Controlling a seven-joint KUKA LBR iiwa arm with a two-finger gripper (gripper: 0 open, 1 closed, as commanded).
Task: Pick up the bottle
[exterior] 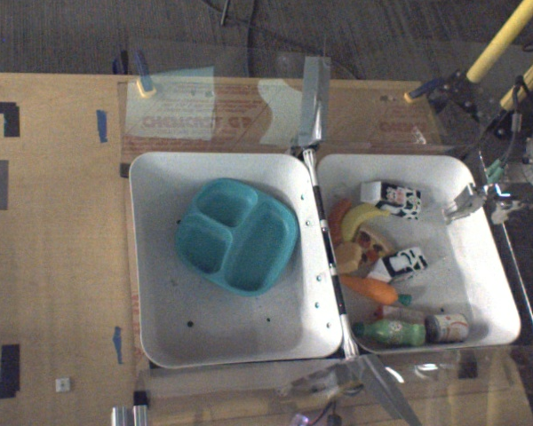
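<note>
Two bins sit below me. My gripper (466, 204) hangs over the right bin's (489, 278) far right side, and I cannot tell how my jaws stand. The bottle (393, 332) lies on its side along that bin's near edge, just beside a can (447, 327), well apart from me. A carrot (369, 288) and banana (362, 216) lie near it. The left bin (160, 309) holds a teal tray (237, 235).
</note>
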